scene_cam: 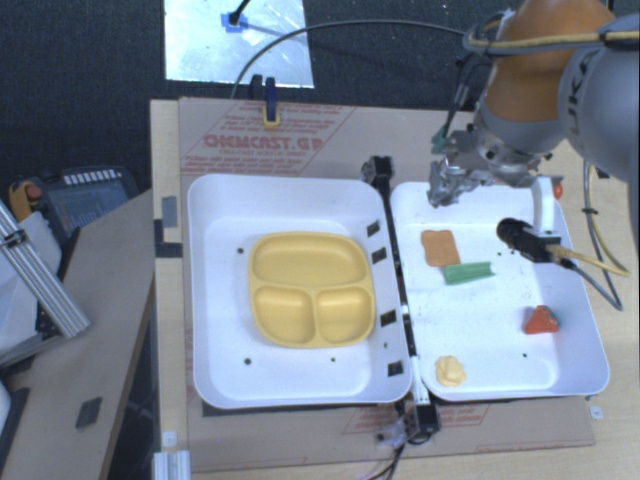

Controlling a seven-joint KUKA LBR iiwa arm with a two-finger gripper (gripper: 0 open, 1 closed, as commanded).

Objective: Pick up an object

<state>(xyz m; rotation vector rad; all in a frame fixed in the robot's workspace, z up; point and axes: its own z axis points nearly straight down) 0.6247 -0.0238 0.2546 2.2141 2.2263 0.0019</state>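
Bench: cardboard-topped bench, dark backdrop behind, two shallow white bins side by side.
Target (judged): orange slab. Task names no particular object, and this one lies closest to the gripper.
Target position: flat on the floor of the right bin, far-left part, close to the wall shared with the left bin.
Handling (judged): probably a light toy-food piece, thin and low. Stiff or spongy, cannot tell. Little height to pinch, so likely to slip out or get pressed down rather than lifted.
Grasp point (judged): across the short width at mid-length. Left and far edges look clear for that.
Nearest neighbour: green stick, just beside the slab's near-right corner. Touching or a hair apart, cannot tell. Risk of nudging it or catching both.
Gripper: gripper over the far-left corner of the right bin, just far of the slab, nothing visibly held.
Grip state: released or clenched, cannot tell from this view.
Other candidates: red piece near-right, pale yellow lump at the near-left wall. Both well apart from the slab, chunkier, probably easier to pinch.
Left bin: left bin holding a yellow divided tray, well apart from the gripper.
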